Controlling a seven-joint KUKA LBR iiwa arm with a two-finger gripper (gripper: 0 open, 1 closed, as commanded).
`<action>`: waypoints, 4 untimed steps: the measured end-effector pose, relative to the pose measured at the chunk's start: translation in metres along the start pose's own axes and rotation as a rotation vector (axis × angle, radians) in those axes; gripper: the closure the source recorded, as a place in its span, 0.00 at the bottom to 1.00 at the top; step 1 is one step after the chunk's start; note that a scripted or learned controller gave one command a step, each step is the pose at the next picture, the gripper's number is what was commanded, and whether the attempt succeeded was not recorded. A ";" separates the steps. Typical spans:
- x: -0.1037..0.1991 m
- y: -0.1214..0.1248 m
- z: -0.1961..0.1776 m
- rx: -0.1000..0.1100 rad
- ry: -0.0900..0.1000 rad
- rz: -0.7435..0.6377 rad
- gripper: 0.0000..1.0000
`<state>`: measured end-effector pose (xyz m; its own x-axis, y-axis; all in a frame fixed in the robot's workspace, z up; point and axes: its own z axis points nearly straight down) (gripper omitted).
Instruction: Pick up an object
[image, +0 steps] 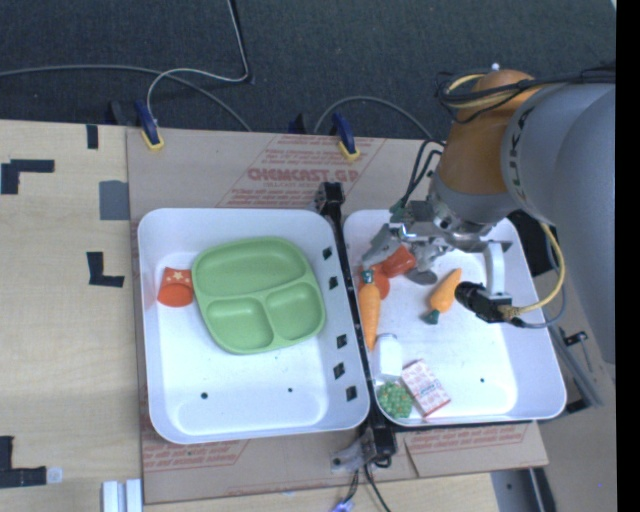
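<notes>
Lowered into the right bin (520, 385), gripper (392, 258) clamped around a red toy (397, 262) near the bin's left wall. Just below, two carrots (369, 312) (444, 289). Further down, a small white bottle (389, 352), green peas (397, 401), a patterned packet (425, 387). In the left bin (240, 400), a green divided plate (259, 293) beside an orange cup (176, 288).
</notes>
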<state>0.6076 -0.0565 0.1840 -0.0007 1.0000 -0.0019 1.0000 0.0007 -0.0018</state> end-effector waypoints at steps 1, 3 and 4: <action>-0.044 0.001 0.082 -0.007 0.002 0.000 0.00; -0.046 0.054 0.095 0.050 0.016 0.007 0.00; -0.046 0.055 0.082 0.051 0.015 0.007 1.00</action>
<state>0.6623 -0.1027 0.1015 0.0065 0.9999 0.0126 0.9986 -0.0058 -0.0527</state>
